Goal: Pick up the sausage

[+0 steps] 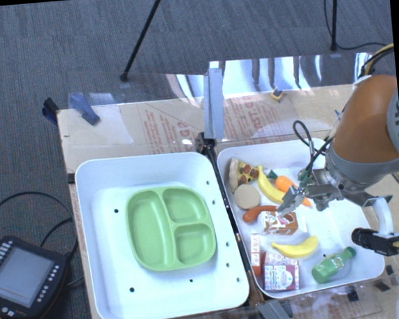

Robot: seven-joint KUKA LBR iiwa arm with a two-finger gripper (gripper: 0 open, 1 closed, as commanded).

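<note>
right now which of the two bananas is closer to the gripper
The upper banana, lying beside the pizza slice and carrot, just left of the gripper. The other banana lies lower in the bin, near the green bottle.

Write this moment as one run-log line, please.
arm: over right bin | gripper: above sausage | sausage: lying in bin, not lifted | tray: left bin

Bright, even light; glare on white bins (91, 201); slightly soft.
</note>
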